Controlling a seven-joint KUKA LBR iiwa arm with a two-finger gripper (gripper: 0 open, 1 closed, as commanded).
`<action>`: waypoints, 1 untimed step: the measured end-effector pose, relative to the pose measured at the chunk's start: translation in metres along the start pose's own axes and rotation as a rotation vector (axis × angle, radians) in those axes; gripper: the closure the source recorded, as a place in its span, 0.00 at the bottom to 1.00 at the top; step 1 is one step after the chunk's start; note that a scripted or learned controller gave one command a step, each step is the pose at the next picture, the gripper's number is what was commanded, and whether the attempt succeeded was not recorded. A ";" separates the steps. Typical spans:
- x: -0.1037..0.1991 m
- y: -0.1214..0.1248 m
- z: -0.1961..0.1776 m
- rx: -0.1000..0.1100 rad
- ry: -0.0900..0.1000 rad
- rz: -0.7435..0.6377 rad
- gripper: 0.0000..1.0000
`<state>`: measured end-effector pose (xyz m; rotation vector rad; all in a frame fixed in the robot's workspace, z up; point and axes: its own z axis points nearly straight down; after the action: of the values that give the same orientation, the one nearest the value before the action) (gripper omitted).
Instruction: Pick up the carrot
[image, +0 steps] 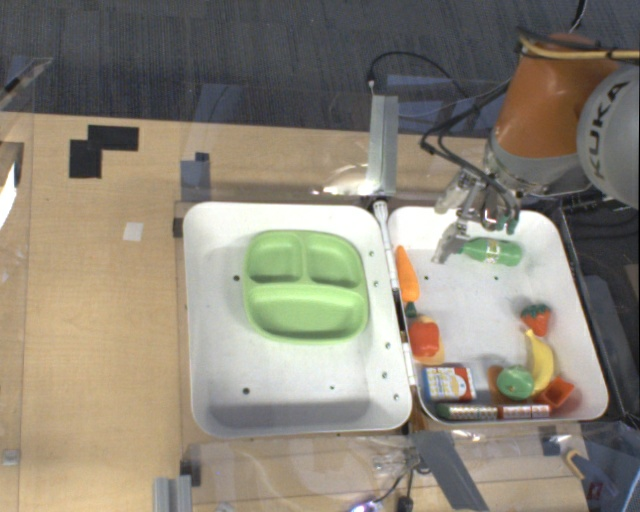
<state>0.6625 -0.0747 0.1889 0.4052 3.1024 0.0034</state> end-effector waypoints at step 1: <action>0.025 -0.013 0.069 0.000 0.005 -0.268 0.00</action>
<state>0.6355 -0.0807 0.1199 -0.0135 3.1336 0.0013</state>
